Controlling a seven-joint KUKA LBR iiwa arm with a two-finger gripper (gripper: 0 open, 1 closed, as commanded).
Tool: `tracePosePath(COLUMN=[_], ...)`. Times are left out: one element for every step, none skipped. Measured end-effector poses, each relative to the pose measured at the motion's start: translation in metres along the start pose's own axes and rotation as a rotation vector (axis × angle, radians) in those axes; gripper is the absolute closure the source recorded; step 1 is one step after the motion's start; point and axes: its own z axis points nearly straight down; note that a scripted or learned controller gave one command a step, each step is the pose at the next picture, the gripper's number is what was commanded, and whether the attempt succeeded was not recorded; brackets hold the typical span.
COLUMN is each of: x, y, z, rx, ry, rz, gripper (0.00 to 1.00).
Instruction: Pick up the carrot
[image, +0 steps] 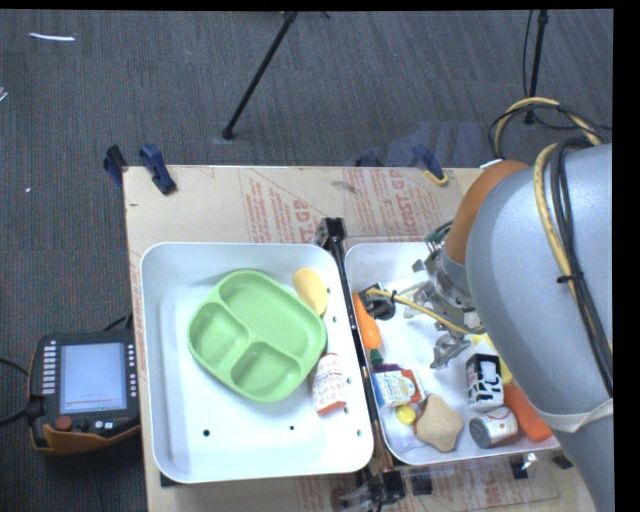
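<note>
Jaws' state unclear — gripper (448, 345) just beside the carrot (367, 325), right bin (398, 258).

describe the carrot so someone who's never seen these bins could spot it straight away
Look at the right-hand white bin, the one the grey arm reaches into. The carrot lies along its left wall, right beside the divider between the two bins, above a small food pouch. It is the slim orange stick with a green end there, unlike the broader orange piece at the bin's far right by the can.

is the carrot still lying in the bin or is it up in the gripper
Lying in the bin. The carrot rests against the left wall of the right bin, and the gripper sits to its right, apart from it.
</note>
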Motion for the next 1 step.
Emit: tracePosePath(x=[0.0024], y=[-0.0026], z=[-0.0124], rx=[0.002], ry=[0.002], rz=[-0.009], gripper=[1.00])
